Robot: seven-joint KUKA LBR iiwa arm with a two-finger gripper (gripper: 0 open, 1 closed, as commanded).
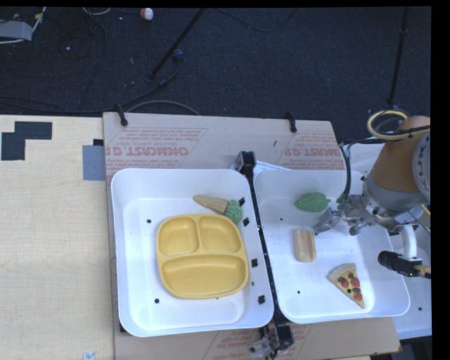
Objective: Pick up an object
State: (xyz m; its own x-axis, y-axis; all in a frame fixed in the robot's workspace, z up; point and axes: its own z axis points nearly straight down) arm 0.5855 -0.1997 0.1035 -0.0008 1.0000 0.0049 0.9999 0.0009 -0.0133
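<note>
A pale wooden desk (49, 239) carries a printed cardboard sheet (211, 144) at its right, while beyond the sheet lies dark carpeted floor (281, 56) crossed by black cables (172, 53), with a small round pale object (146, 13) near the far edge.

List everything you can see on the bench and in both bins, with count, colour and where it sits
White bins: two, side by side on the bench.
Divided plate: one, yellow, middle of the left bin.
Toy ice cream cone: one, tan with a green top, left bin, just above the plate.
Leafy toy: one, green, upper part of the right bin.
Bread roll toy: one, tan, middle of the right bin.
Pizza slice toy: one, yellow with red dots, lower right bin.
Arm: one, grey and orange, right side.
Claw: one, metal, over the right bin.
</note>
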